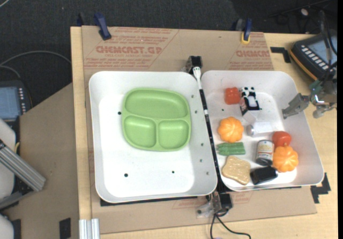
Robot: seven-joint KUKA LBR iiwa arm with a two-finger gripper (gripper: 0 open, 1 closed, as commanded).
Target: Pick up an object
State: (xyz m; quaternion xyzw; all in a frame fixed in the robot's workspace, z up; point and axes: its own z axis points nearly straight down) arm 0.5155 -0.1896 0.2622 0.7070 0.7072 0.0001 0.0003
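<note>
Jaws: spread apart, with nothing between them.
Gripper (308, 108): at the 3 o'clock rim of the right bin (300, 90), over the white rim and clear of every object.
Arm (328, 90): comes in from 3 o'clock; little of it shows.
Objects to pick: all lie in the right bin, none touching the gripper.
Red block (232, 95): toward 11 o'clock in the right bin.
Black-and-white toy (249, 99): just beside the red block, on its 3 o'clock side.
Orange fruit (230, 129): at 9 o'clock in the right bin, near the divider.
Green vegetable (231, 149): directly at 6 o'clock from the orange fruit, just beside it.
Bread slice (236, 170): toward 7 o'clock, near the bin's front rim.
Small can (264, 151): upright, near the middle, toward 5 o'clock.
Tomato (281, 138): at 4 o'clock, the object nearest the gripper, yet apart from it.
Second orange fruit (285, 158): touching the tomato at its 6 o'clock.
Black piece (263, 175): at 6 o'clock, between the bread slice and the second orange fruit.
Left bin (107, 168): holds a green divided plate (155, 119) toward its 12 o'clock half.
</note>
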